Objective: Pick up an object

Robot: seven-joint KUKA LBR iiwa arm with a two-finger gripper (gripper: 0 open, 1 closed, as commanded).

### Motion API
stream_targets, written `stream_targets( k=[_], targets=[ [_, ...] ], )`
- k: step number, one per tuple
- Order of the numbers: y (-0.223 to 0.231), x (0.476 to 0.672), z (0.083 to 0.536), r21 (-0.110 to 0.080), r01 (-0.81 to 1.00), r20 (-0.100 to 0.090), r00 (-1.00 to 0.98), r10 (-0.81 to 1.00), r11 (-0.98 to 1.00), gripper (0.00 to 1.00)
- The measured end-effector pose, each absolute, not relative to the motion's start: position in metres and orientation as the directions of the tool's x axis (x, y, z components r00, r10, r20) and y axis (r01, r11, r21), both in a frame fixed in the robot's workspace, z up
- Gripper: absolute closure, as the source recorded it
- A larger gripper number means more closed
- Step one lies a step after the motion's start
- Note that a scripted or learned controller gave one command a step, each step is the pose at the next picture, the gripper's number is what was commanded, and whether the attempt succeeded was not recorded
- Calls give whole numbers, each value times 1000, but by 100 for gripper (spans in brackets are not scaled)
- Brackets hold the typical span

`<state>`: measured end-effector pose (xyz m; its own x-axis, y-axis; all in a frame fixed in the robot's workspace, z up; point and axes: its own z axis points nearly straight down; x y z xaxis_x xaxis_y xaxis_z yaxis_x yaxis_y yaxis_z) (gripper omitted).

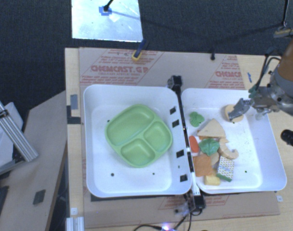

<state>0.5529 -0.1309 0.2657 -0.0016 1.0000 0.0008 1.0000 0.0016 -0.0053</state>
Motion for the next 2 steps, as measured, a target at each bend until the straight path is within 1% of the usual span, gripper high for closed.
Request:
stream_targets(
  k=[1, 2],
  targets=[
    [-131, 554, 269, 2, 1000, -1, -3, 1000, 3, 0],
    [-130, 561, 208, -3, 1000, 1, -2, 1000, 2, 0]
  ],
)
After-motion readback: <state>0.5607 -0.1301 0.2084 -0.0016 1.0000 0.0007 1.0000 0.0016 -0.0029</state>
